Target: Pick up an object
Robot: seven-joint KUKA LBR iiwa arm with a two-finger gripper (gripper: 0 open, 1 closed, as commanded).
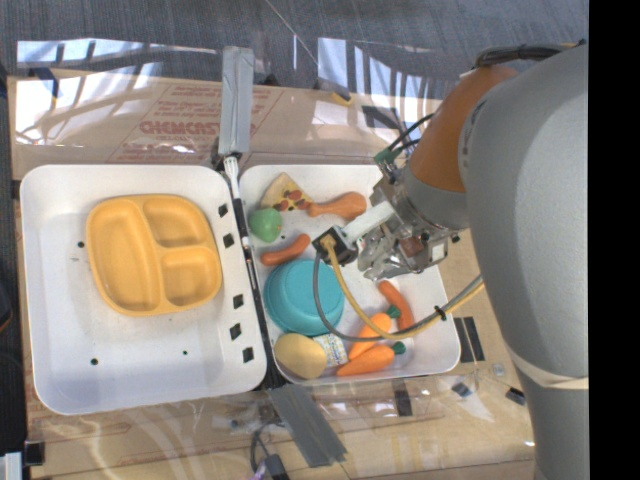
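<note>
My gripper (385, 260) hangs low over the right bin (432, 356), its wrist and cables covering the bin's right-middle part. Just below it lies an orange carrot (396, 302). A teal bowl (304, 296) sits left of the gripper, with a sausage (285, 249) and a green ball (266, 224) beyond it. At the bin's far end lie a pizza slice (284, 193) and a chicken drumstick (338, 206). Near the front edge rest a yellow lemon (300, 356), a second carrot (370, 360) and a yellow banana-like piece (372, 323).
The left bin (60, 368) holds a yellow divided plate (152, 252). A grey taped divider (236, 118) runs between the bins. The arm's big grey body (530, 218) covers the right side of the bench. Cardboard lies behind the bins.
</note>
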